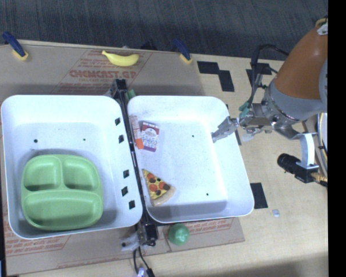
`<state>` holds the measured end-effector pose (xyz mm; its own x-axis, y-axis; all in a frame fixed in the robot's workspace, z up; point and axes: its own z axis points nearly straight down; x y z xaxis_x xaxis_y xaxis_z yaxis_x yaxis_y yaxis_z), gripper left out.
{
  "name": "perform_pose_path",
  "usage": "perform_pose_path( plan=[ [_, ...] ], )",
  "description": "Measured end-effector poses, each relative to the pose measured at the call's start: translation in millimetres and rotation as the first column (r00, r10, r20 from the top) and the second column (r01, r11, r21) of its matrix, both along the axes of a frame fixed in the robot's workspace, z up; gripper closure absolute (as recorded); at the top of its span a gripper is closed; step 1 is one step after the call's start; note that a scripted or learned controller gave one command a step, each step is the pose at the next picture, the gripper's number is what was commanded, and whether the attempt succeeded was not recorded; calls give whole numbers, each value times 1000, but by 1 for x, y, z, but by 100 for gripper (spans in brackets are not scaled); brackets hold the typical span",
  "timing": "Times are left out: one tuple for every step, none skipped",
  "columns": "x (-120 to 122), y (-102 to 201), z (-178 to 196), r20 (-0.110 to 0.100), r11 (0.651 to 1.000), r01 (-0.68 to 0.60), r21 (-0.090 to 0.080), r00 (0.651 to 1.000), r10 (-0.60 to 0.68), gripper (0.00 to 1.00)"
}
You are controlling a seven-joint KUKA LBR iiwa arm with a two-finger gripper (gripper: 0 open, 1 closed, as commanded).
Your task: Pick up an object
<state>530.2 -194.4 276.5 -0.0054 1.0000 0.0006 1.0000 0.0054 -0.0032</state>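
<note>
In the right bin (219, 180), a small red and white snack packet (147, 135) lies near the left wall. A toy pizza slice (157, 187) rests lower down by that same wall. My gripper (226, 128) hovers at the right bin's right rim, well to the right of both objects, and I see nothing between its fingers. The grey arm with its orange band (303, 56) reaches in from the right.
A green divided plate (60, 190) sits in the left bin (23, 111). A yellow banana (120, 57) lies on the cardboard behind the bins, and a green ball (178, 234) rests in front of the right bin. Blue clamps (15, 45) hold the cardboard's back edge.
</note>
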Motion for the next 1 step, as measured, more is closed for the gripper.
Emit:
perform_pose_path(
  plan=[
    [-55,-16,-164,-4,1000,-1,2,1000,1,0]
  ],
)
